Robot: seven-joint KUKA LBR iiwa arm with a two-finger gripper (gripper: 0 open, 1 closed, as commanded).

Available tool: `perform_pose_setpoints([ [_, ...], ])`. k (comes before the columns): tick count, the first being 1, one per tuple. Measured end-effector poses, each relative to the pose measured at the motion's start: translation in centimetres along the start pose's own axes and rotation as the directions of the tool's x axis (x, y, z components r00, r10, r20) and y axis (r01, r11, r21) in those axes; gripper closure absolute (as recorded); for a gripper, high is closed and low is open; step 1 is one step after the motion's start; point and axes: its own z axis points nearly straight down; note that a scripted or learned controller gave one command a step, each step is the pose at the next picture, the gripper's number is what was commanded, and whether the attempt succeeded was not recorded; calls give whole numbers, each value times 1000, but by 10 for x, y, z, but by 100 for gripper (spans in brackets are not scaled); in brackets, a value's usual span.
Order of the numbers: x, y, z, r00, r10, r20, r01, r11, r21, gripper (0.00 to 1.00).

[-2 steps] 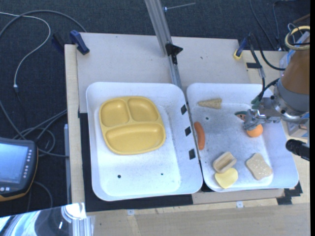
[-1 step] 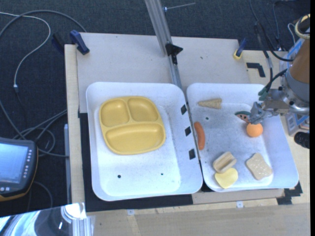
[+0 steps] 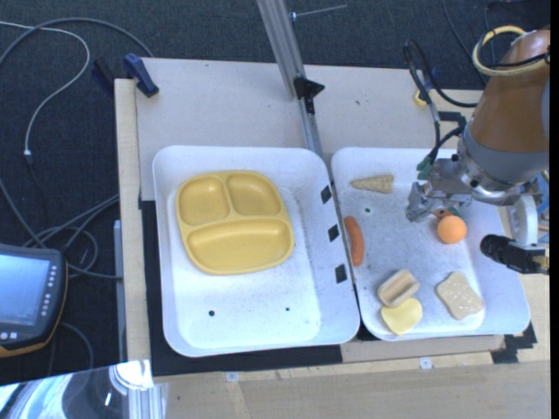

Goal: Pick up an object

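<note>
Nearest, at the right bin's (image 3: 489, 326) front edge, lie one yellow heart-shaped piece (image 3: 402, 316), one bread roll (image 3: 397, 285) and one cracker (image 3: 459, 294). Farther back sit one sausage (image 3: 354, 239), one orange ball (image 3: 452, 230) and one wedge (image 3: 373, 183). The ball, just beside the gripper (image 3: 425, 204), looks light, smooth and likely to roll; grip across its middle. Whether the jaws are open, I cannot tell.

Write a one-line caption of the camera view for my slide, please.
Gripper over right bin, beside an orange ball; yellow tray in left bin.
</note>
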Motion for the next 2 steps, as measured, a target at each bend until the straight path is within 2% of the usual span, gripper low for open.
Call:
perform_pose_setpoints([
  [1,55,19,-5,1000,-2,1,2,1000,-6,100],
  [2,112,22,8,1000,-1,0,1,1000,2,100],
])
